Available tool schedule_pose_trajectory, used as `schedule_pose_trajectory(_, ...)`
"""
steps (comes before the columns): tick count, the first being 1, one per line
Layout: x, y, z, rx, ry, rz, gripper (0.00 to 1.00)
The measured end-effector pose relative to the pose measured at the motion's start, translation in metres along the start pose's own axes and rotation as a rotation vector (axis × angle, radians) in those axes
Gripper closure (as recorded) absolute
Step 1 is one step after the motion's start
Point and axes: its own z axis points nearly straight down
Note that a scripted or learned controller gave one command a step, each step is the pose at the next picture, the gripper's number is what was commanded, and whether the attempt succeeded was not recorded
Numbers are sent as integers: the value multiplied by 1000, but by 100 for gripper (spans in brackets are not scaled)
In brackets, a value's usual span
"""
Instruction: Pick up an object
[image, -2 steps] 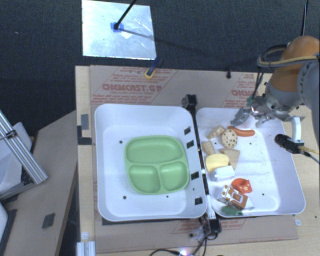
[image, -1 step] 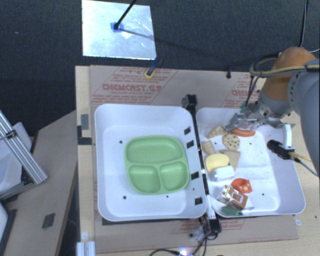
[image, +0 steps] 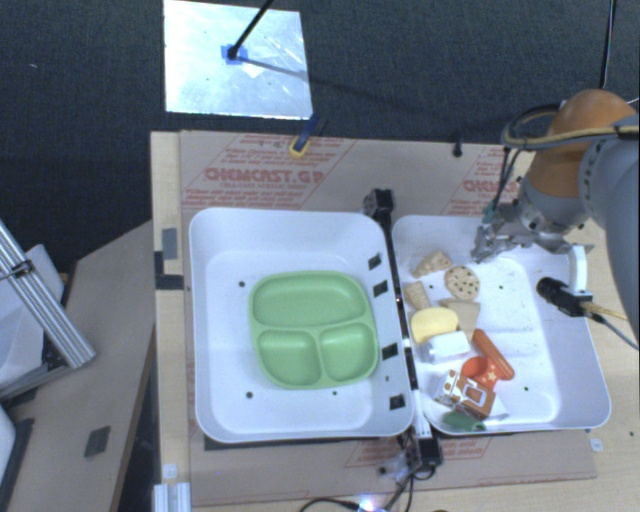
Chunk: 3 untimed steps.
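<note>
Brown board (image: 270, 175) lying under everything, printed in red with what reads as "CHEMCAST GP", repeated at the upper right. Resting on it, side by side and touching: left bin (image: 225, 245), right bin (image: 570, 385). Sitting in the middle of the left bin: green tray (image: 310, 328) with three compartments, no writing readable on it. Reaching in from the right over the right bin's far edge: grey arm (image: 600, 175), orange band on top. Hanging over that bin's upper part, near the cookie: gripper (image: 488, 240), fingers too small and blurred to tell whether spread or pressed together; nothing seen between them. Lying clustered along the right bin's left side, largest first: yellow block (image: 434, 323), white block (image: 447, 346), orange carrot (image: 492, 355), patterned box (image: 466, 394), cookie (image: 461, 283), cracker (image: 432, 263).
</note>
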Motion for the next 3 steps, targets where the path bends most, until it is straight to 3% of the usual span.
schedule_pose_trajectory(2,-4,-4,-116,1,1,4,100)
schedule_pose_trajectory(3,36,-23,-116,8,3,1,100)
